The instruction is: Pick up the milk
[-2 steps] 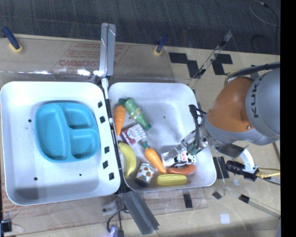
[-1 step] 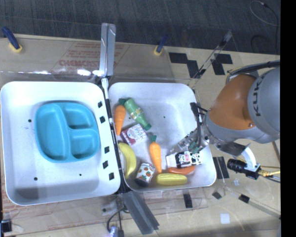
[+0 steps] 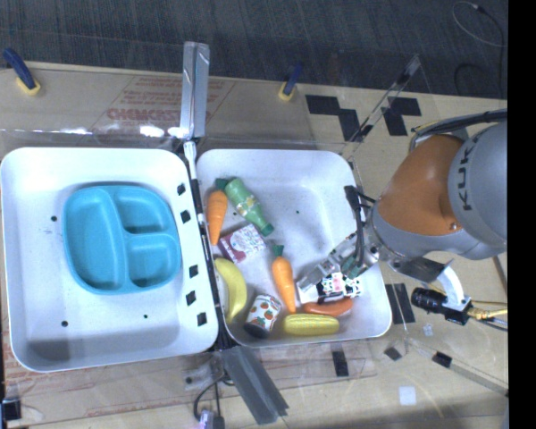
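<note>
The milk (image 3: 339, 286) is a small white carton with black cow patches and a bit of pink. It lies near the front right corner of the right bin (image 3: 313, 170). My gripper (image 3: 342, 269) hangs right over it, reaching in from the right, and its tip overlaps the carton's upper edge. The grey arm with its orange band (image 3: 424, 190) looms over the bin's right wall. Part of the carton's top is hidden by the gripper.
Around the milk lie a red-orange pepper (image 3: 329, 308), a yellow squash (image 3: 311, 324), two carrots (image 3: 283, 280) (image 3: 216, 214), a banana (image 3: 232, 286), a strawberry can (image 3: 263, 314), a maroon carton (image 3: 243, 242) and a green bottle (image 3: 247, 204). The left bin (image 3: 36, 329) holds a blue divided tray (image 3: 125, 237).
</note>
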Robot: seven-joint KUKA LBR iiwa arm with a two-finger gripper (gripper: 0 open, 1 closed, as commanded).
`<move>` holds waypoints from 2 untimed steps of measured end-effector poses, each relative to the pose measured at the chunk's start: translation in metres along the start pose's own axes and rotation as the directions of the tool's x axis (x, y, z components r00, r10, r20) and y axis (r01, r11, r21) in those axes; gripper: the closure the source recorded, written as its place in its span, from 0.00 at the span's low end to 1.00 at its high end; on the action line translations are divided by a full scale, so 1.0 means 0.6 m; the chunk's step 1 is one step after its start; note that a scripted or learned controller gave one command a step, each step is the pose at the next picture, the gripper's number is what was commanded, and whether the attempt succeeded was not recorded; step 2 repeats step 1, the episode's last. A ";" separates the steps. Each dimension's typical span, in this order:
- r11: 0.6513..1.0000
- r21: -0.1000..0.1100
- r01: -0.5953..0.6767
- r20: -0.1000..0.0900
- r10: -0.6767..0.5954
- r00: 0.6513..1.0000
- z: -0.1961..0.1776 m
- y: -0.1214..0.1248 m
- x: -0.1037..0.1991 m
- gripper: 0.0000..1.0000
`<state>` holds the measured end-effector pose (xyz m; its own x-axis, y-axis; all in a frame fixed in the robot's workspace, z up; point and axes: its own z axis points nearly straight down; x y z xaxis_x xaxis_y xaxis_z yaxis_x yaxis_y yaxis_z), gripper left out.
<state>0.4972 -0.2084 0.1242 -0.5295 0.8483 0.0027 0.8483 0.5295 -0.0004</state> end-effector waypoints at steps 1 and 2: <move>0.998 0.001 0.068 -0.001 -0.068 0.998 -0.008 -0.030 0.016 0.00; 0.998 0.001 0.068 -0.001 -0.068 0.998 -0.008 -0.030 0.016 0.00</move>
